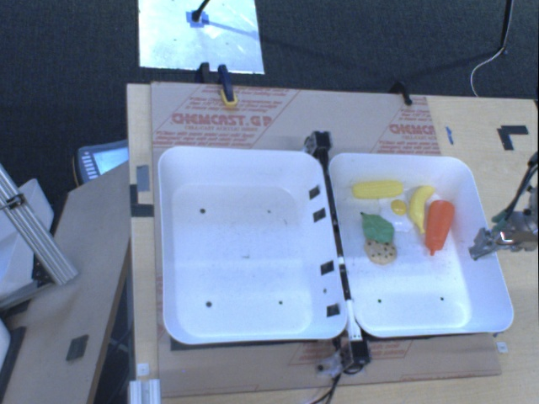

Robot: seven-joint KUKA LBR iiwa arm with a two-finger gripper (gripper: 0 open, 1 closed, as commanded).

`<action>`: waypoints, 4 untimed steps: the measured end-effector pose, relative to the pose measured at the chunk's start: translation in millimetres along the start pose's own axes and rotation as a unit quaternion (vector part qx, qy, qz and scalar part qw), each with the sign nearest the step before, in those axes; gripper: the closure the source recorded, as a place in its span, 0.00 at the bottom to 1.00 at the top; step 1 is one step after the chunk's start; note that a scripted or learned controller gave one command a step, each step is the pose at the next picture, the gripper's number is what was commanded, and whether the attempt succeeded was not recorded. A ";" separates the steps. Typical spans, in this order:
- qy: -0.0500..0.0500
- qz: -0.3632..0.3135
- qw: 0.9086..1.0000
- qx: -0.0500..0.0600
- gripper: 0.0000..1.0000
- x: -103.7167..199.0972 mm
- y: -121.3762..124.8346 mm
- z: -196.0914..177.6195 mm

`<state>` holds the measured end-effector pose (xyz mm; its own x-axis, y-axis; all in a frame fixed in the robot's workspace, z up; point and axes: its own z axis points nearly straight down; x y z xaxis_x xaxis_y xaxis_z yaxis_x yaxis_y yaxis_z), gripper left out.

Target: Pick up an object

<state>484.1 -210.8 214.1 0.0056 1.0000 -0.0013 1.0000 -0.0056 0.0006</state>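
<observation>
The right bin (472, 310) holds several toy foods in its far half. An orange carrot (438, 225) lies beside a yellow banana (418, 205). A long yellow piece (378, 189) lies at the back. A green leaf (377, 226) rests above a round speckled cookie (381, 252), with a small yellow bit (398, 207) nearby. My gripper (488, 244) comes in from the right edge, over the bin's right rim, about a hand's width right of the carrot. It holds nothing that I can see.
The left bin (244, 251) stands beside the right one, with black clips (324, 242) along the shared divider. Both sit on a cardboard sheet (278, 116) on the wooden bench. A shiny metal plate (198, 23) lies beyond the bench.
</observation>
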 end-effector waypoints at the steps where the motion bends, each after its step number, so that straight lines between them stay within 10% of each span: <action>1: 0.000 -0.005 1.000 -0.002 1.00 3.9 4.0 -11.1; 2: -0.001 -0.006 1.000 -0.004 1.00 3.7 5.4 -22.0; 3: 0.001 -0.008 1.000 -0.002 1.00 80.3 6.8 -54.0; 4: 0.000 -0.004 1.000 -0.001 0.00 76.0 5.9 -52.6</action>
<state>490.4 -134.8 266.6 -0.0029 1.0000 -0.0006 1.0000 0.0029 0.0035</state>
